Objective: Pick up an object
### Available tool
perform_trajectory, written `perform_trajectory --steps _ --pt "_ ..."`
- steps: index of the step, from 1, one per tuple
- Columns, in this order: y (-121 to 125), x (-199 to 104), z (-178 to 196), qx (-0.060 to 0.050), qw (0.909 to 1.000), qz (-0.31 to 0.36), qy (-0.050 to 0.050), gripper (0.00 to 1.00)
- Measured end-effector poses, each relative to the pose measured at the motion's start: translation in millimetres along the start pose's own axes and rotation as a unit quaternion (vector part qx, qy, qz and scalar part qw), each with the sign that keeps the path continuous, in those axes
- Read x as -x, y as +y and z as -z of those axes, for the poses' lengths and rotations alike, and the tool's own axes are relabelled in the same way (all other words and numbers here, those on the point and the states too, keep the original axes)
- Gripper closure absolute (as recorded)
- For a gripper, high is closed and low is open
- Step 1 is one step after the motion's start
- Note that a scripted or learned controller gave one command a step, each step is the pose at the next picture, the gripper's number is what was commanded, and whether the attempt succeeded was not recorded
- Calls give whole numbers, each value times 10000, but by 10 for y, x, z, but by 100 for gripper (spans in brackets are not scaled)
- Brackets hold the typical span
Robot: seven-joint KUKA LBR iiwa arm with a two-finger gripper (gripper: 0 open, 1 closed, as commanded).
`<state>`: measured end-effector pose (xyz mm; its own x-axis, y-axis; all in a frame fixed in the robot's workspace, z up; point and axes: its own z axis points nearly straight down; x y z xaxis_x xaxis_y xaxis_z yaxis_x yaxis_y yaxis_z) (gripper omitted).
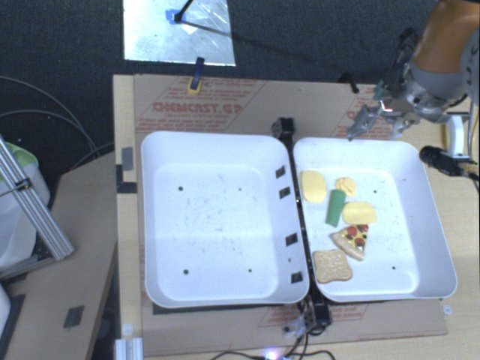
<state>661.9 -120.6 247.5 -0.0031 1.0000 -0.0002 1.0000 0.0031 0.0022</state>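
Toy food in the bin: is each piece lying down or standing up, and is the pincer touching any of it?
Yellow oval: lying flat, apart from pincer.
Green stick: lying flat, between the yellow pieces.
Small yellow piece: lying, untouched.
Yellow block: lying beside the stick.
Pizza slice: lying flat.
Toast: lying flat.
Pincer: above the right bin's far rim, holding nothing.

The brown board (247, 103) under the bins bears red print reading "CHEMCAST", followed by letters that look like "GP". Similar red print near the far right corner is too blurred to read.
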Motion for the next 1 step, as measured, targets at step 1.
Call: perform_trajectory --steps 1 --pt "-630 291 -890 -56 10000 -30 6 0"
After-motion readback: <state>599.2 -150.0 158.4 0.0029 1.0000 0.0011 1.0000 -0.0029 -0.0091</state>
